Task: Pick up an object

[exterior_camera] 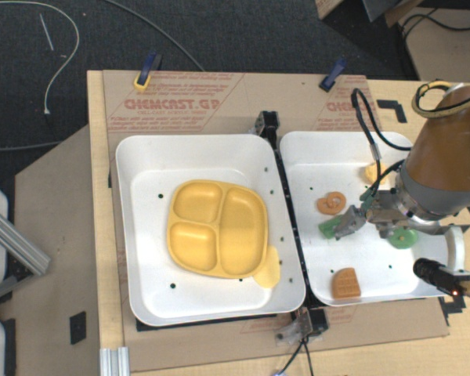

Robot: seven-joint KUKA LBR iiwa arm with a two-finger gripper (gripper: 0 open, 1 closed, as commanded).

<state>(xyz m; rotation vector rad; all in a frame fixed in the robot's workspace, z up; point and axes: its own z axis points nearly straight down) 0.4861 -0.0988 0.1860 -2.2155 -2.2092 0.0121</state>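
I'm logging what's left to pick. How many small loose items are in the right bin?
4 visible: an orange swirl mid-bin, a brown piece near the front edge, a green piece and a green disc by the gripper. The arm may hide more.

Smooth glossy yellow plastic divided plate (218, 229), matt white plastic bins (133, 210), brown cardboard-like sheet on the desk (180, 96), dull grey metal-looking gripper (359, 221), dark rough carpet floor (219, 22)

A divided plate (218, 228) lies in the left bin (133, 210) (small food toys (330, 204) in the right bin (313, 280)).
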